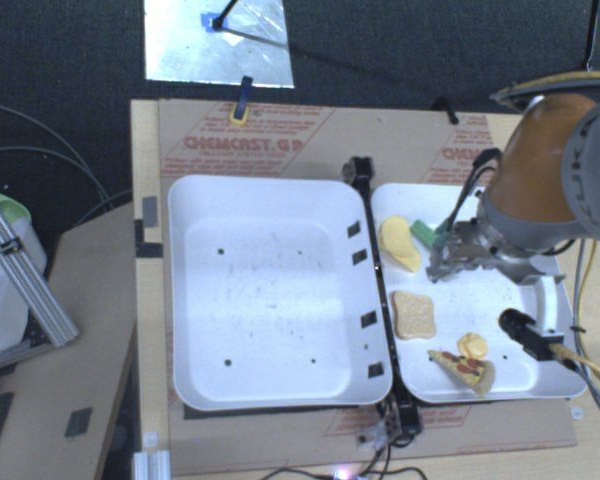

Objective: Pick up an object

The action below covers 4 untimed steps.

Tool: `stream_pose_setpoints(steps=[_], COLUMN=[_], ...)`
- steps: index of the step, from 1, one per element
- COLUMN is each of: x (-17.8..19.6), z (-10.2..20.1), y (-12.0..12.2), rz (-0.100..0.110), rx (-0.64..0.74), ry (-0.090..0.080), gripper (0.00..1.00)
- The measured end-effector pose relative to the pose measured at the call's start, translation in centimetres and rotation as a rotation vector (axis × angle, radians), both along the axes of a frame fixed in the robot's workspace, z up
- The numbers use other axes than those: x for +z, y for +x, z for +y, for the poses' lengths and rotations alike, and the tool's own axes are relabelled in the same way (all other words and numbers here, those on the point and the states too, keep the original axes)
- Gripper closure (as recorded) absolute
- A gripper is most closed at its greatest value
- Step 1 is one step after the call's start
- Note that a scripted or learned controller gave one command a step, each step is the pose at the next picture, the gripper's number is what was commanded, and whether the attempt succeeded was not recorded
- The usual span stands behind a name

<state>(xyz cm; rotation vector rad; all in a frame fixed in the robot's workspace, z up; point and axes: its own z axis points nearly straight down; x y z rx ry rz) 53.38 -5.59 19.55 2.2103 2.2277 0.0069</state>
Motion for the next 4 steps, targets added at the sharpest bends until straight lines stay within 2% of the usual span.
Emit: stream_pose_setpoints(steps=[1,2,3,4], x=[1.3,3.9,10.6,16.9], z=[6.0,7.4,12.2,14.9], y=[-4.8,-4.6,-4.5,-4.6], rz=[0.005,0.001,-0.003,-0.003], rx=[0.001,-0.001,0.002,0.0], ry=[0.002,0.001,0.003,0.002], gripper=[1.0,1.0,1.0,1.0])
